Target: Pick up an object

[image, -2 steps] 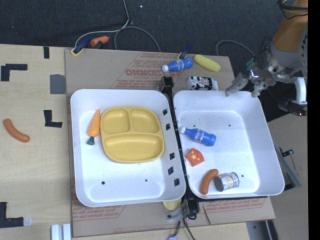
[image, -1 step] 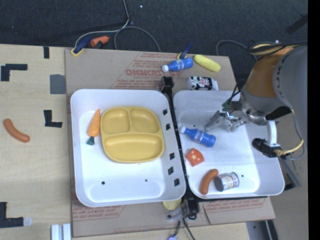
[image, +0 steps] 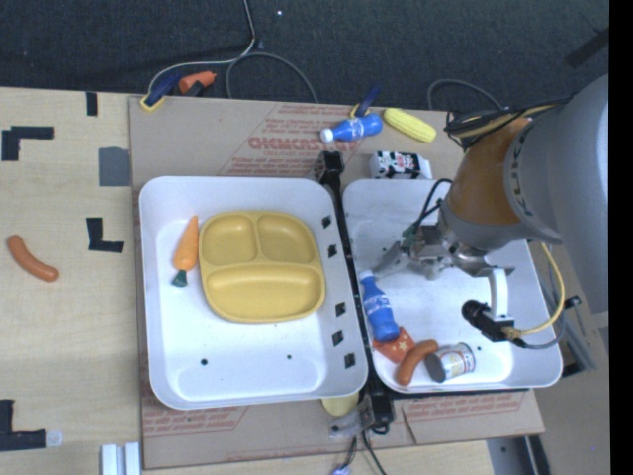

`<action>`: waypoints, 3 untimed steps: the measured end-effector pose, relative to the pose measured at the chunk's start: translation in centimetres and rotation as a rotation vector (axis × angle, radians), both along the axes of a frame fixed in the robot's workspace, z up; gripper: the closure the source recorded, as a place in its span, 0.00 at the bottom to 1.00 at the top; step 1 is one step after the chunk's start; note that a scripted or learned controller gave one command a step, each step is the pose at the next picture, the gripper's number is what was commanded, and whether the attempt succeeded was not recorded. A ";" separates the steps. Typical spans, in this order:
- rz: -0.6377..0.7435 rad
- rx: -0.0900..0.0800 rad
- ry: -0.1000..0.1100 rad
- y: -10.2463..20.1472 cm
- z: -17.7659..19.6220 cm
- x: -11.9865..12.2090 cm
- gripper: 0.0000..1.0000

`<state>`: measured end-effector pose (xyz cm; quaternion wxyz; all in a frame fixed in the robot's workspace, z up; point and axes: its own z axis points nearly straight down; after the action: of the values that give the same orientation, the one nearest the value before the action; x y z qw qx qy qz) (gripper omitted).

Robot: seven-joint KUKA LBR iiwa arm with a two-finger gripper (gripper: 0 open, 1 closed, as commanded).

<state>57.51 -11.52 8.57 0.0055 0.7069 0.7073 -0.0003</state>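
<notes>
While the arm (image: 514, 181) overhangs the right bin (image: 529, 364), jaws perhaps above blue bottle (image: 377, 310)

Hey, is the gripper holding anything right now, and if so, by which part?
It cannot be told. The gripper is low over the right bin, with its fingers hidden by the wrist. The blue bottle, sausage and can lie apart from it.
</notes>
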 end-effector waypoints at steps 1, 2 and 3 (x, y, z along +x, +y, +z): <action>0.003 0.008 0.004 2.1 3.2 4.4 0.00; 0.001 0.007 0.008 2.1 0.0 2.2 0.00; 0.002 0.009 0.007 1.6 0.0 3.5 0.00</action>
<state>60.97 -9.88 8.62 -0.0002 0.7063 0.7079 0.0006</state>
